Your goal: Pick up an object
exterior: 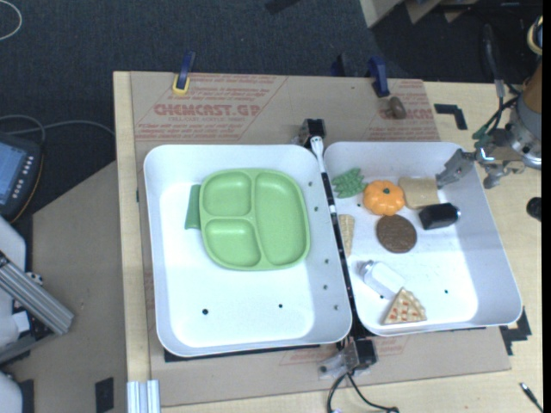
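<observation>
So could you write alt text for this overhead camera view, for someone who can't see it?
Two shallow white bins sit side by side on a bench: the left bin holds a green divided plate, the right bin holds toy foods including a small orange pumpkin, a brown round cookie and a pizza slice. A robot gripper hangs at the right bin's far right corner.

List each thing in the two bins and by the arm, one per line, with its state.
green divided plate: flat in left bin, compartments bare
orange pumpkin: upright in right bin
brown round cookie: lying flat
black block: resting by the cookie
pizza slice: flat near the front wall
green leafy piece: by the divider
gripper: over right bin's far corner, holding nothing visible
</observation>
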`<state>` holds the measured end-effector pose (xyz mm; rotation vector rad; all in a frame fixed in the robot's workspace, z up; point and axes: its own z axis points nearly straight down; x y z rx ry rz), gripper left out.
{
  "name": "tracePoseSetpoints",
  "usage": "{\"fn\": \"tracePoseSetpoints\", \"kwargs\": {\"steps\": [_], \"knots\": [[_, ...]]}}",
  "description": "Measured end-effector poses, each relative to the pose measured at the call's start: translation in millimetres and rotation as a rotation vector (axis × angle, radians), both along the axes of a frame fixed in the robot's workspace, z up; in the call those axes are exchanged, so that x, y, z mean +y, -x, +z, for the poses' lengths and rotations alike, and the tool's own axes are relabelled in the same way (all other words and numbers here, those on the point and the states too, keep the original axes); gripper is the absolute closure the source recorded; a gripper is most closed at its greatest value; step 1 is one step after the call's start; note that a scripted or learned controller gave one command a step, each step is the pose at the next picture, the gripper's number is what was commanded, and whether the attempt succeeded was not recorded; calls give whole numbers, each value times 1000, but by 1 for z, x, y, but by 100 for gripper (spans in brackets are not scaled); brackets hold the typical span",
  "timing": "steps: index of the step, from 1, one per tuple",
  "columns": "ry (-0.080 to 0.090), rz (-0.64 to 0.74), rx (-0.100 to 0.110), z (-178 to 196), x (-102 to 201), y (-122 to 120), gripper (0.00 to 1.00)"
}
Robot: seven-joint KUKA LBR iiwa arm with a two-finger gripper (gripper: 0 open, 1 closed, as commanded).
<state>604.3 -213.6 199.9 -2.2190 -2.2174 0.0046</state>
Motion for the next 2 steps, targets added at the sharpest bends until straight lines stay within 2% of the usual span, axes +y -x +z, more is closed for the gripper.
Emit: {"fn": "tracePoseSetpoints", "kwargs": {"steps": [1, 2], "knots": [[-2, 2, 1, -60, 9, 1, 0], [2, 2, -7, -110, 10, -1, 0]]}}
